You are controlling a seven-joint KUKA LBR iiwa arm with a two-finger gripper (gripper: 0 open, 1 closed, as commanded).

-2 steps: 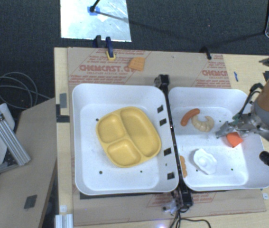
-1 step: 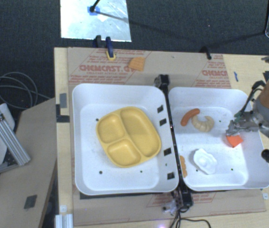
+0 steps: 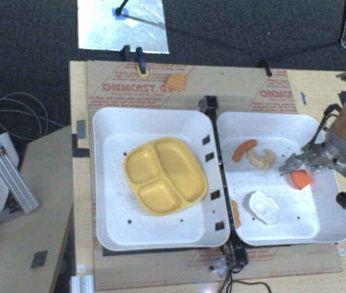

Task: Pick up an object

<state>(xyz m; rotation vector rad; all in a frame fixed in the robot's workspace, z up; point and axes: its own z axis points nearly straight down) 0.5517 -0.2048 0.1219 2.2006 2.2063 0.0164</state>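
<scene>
A dark carpeted floor [image 3: 26, 35] surrounds a tan cardboard-covered bench [image 3: 160, 84] printed with red lettering, and a shiny silver sheet [image 3: 122, 16] lies on the floor at the upper left of the frame. Two shallow white bins sit side by side on the bench, joined along a black clipped seam at the centre.

The left white bin [image 3: 111, 133] holds a yellow plastic plate with three compartments [image 3: 165, 174], lying tilted across its middle.

The right white bin [image 3: 295, 127] holds the loose items. A reddish-orange toy sausage [image 3: 243, 150] lies in its upper left part, and just beside it, touching or nearly so, is a pale tan curled croissant-shaped piece [image 3: 262, 159]. A crumpled white lump [image 3: 263, 207] rests lower down, near the bin's centre-bottom. A small orange block [image 3: 301, 179] sits at the right of the bin floor, well apart from the white lump.

The grey arm enters from the right edge of the frame, its brown-orange wrist section visible at the upper right. The two-finger gripper [image 3: 296, 163] is low over the right bin, its dark metal fingers pointing toward the left, with the tips between the croissant-shaped piece and the orange block. The orange block lies just below the fingers, very close to them. How far apart the fingers stand cannot be told from this angle, and nothing can be seen clamped between them.

A small orange-tan flat piece [image 3: 176, 82] lies on the cardboard above the left bin.
</scene>
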